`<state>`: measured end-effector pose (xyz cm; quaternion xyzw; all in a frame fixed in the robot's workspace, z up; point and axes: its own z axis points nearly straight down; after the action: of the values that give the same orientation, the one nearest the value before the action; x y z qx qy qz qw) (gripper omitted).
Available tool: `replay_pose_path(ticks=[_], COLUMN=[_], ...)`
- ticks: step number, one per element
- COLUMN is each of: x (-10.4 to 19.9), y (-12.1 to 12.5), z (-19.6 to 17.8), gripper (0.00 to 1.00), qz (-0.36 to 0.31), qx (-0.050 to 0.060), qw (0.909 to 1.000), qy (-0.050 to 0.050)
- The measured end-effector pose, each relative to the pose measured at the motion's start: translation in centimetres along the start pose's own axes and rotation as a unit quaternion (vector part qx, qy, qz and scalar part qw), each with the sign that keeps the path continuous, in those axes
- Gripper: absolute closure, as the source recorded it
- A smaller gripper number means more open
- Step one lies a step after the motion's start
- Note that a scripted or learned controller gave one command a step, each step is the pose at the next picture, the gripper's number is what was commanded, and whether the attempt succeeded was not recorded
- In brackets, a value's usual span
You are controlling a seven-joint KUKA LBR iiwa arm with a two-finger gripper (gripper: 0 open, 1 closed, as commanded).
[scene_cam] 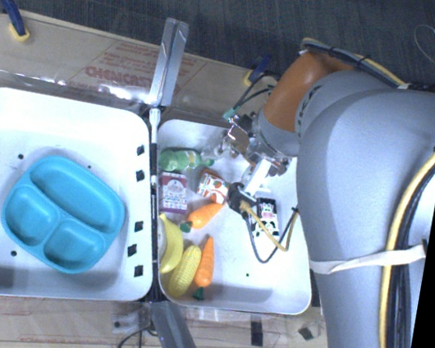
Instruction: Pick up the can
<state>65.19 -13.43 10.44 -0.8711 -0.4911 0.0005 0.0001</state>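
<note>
A dark red can (174, 193) with a pale label lies in the right bin (284, 293), close to its left wall. My gripper (233, 140) hangs over the bin's far part, up and to the right of the can and apart from it. A green packet (177, 158) sits just beyond the can. A small red and white carton (214, 185) lies between the can and the gripper.
An orange carrot (203, 213), a banana (171, 244), a corn cob (184, 271) and a second carrot (207, 264) crowd the right bin's near left. The left bin (12, 112) holds a blue divided plate (65, 213). The grey arm (367, 179) covers the right side.
</note>
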Motion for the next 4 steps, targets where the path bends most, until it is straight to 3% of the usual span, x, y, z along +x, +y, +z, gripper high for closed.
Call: replay_pose_path(ticks=[1,2,3,4], x=[-4.9,-4.8,-4.7,-3.8], y=[-6.8,-6.6,-6.5,-5.6], z=[1.7,0.7,-0.2,0.2], gripper=[0.0,1.0,1.0,1.0], qz=[0.059,0.057,0.056,-0.049], qx=[0.005,0.004,0.005,-0.008], qw=[0.9982,0.9983,0.9984,0.9987], qy=[-0.002,-0.001,-0.001,0.003])
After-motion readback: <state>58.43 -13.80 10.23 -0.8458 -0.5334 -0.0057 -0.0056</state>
